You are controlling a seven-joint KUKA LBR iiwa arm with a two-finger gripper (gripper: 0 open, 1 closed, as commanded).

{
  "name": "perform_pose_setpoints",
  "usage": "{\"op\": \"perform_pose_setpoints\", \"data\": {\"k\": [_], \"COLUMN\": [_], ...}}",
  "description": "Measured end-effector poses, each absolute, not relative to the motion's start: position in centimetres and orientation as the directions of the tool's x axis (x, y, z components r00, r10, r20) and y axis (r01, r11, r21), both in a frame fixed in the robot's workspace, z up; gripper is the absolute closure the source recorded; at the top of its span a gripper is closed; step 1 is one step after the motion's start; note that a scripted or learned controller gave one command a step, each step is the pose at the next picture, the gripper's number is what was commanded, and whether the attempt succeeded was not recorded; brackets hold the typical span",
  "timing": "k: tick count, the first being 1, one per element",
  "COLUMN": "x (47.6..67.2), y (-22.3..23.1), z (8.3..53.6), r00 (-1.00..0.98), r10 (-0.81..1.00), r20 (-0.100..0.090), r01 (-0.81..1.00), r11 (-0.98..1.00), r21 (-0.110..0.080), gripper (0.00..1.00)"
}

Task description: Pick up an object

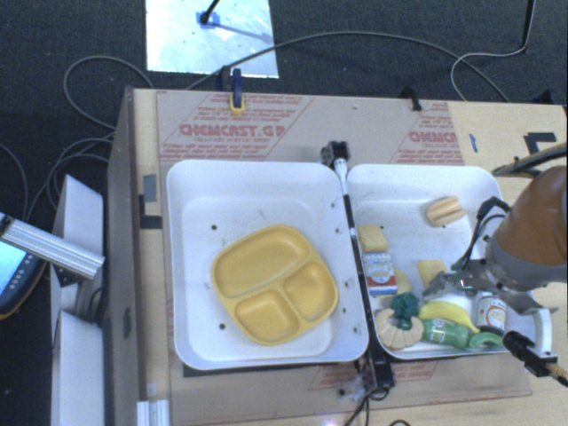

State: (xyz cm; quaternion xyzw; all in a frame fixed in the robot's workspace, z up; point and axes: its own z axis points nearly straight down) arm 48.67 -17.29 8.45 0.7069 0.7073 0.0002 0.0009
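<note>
Cardboard-lined surface (266, 122) carries two white bins; the left bin (191, 238) holds a yellow divided tray (273, 282). Over the right bin's (399, 189) toy food, near a banana (446, 312), hangs the hand (453, 278), its grip seemingly unreadable.

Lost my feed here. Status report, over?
Pincer low in the right bin, grip unclear. Nothing seen held. Banana, green bottle, small can crowded beside it.

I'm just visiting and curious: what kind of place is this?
Probably a robotics lab test bench: a robot arm reaches over two white bins, one holding toy food, with loose cables on the floor.
</note>
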Motion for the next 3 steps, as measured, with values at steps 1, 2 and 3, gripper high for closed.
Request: {"op": "perform_pose_setpoints", "data": {"k": [1,2,3], "x": [53.1,54.8,63.0], "y": [-10.5,-18.9,-17.5], "z": [8.4,8.5,8.5], "r00": [-0.003,-0.001,-0.004], "r10": [1.000,1.000,1.000], "r20": [0.000,-0.002,0.000], "r01": [1.000,1.000,1.000], "r11": [0.003,0.001,0.004], "r21": [0.001,0.002,0.004], "gripper": [0.00,0.00,0.00]}}
